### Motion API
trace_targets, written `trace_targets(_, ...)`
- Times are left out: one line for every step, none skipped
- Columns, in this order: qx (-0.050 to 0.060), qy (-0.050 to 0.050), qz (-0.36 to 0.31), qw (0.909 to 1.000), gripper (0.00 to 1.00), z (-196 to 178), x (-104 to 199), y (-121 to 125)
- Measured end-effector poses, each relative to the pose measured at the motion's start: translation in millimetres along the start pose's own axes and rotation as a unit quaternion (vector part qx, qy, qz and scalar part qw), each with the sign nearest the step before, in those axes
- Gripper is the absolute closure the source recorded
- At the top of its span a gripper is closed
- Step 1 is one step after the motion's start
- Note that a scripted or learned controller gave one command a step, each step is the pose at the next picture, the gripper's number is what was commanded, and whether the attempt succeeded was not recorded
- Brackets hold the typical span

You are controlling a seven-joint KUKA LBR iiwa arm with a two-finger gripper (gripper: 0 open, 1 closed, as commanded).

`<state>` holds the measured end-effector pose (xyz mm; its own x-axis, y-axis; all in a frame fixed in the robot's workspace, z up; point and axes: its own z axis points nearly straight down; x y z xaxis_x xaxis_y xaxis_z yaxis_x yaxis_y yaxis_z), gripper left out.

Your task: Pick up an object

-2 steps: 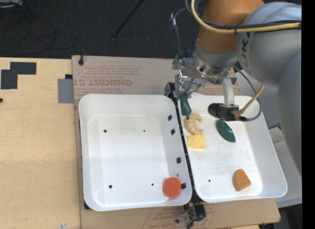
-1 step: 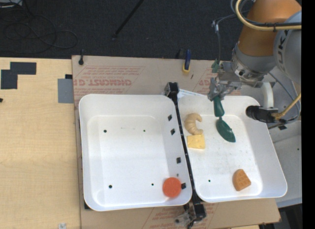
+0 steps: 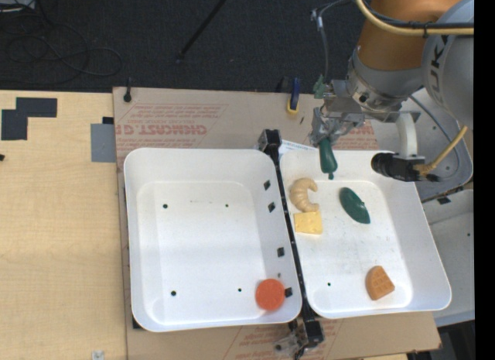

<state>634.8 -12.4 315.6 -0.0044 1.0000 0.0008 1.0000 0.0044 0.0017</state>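
The gripper (image 3: pixel 328 135) hangs over the far edge of the right bin (image 3: pixel 433 262), and a slim dark green object (image 3: pixel 329 157) sits pinched between its fingers, pointing straight down with its lower tip just above the bin floor. The piece is narrow and elongated, a deep teal green, slightly thicker toward the bottom.

Just below and to the right of the gripper lies a dark green oval piece (image 3: pixel 355 204), flat on the white floor. Below and slightly left of the gripper rests a pale tan croissant-shaped item (image 3: pixel 302 191), with a yellow cheese-like block (image 3: pixel 308 223) touching its lower end. Far below the gripper, toward the near right corner, sits an orange-brown bread-like chunk (image 3: pixel 379 282).

To the left of the gripper, past the black clips joining the two trays, the left bin (image 3: pixel 139 219) holds a round orange-red object (image 3: pixel 270 294) at its near right corner.

Both bins sit on a brown cardboard sheet (image 3: pixel 193 122) with red print, laid on a light wooden bench (image 3: pixel 54 234). Behind the gripper the floor is dark carpet (image 3: pixel 155 25) with loose cables.
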Motion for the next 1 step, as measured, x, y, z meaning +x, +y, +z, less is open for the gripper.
trace_targets(0.004, 0.0, 0.0, 1.0, 1.0, 30.7, 58.3, 9.0)
